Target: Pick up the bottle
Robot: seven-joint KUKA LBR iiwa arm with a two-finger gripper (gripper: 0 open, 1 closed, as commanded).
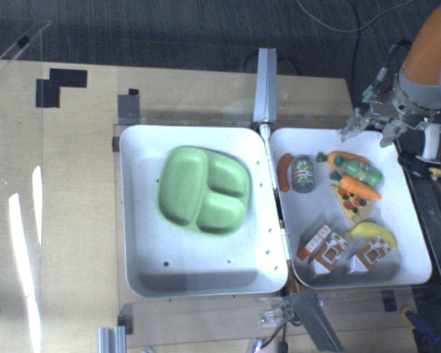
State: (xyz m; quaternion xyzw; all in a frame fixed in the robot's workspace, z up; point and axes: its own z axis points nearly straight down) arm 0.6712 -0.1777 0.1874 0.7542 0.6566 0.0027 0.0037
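The bottle point(359, 173) is green and lies on its side in the upper right part of the right bin point(419, 259), between two orange carrot-like pieces point(358, 189). My gripper point(369, 131) hangs over the bin's far rim, a little above and to the right of the bottle. Its two fingers point(350, 129) are spread apart and open, with nothing between them. The orange-banded wrist point(431, 46) rises behind it at the top right.
Also in the right bin are a red sausage point(284, 171), a small can point(303, 174), a pizza slice point(353, 206), a banana point(373, 232) and small cartons point(323, 247). A green divided plate point(203, 190) lies in the left bin point(140, 271). A metal post point(265, 87) stands between the bins.
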